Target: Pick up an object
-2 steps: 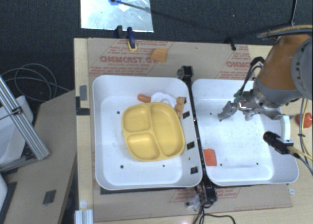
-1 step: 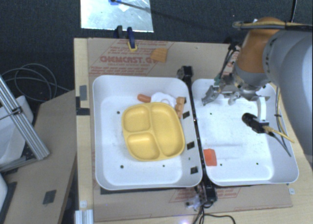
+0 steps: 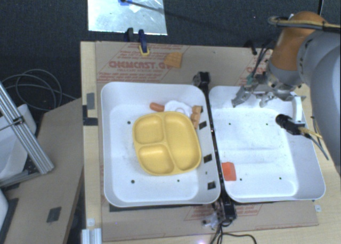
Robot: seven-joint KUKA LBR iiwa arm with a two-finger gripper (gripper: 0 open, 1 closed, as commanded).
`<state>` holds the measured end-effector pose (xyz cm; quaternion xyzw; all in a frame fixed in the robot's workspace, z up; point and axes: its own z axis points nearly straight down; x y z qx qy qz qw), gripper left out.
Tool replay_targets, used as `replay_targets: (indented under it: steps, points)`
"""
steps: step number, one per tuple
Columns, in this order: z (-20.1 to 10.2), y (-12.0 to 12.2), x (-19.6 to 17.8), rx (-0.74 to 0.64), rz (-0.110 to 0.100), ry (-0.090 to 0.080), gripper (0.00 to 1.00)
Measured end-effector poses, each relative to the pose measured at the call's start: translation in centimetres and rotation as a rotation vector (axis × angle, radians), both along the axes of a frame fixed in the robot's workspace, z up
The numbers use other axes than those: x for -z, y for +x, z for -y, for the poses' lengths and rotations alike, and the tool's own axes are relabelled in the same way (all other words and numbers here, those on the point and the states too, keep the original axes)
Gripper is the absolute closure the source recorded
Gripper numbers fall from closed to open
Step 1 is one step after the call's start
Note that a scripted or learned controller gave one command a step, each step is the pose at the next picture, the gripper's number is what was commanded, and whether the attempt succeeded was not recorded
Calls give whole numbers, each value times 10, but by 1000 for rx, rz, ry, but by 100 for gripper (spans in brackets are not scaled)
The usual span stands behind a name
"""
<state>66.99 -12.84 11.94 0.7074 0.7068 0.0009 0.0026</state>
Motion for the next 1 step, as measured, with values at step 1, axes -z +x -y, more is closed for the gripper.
replay_targets:
  steps: [1]
  points:
    - [-8,-1,-5,-5,-2,1,0]
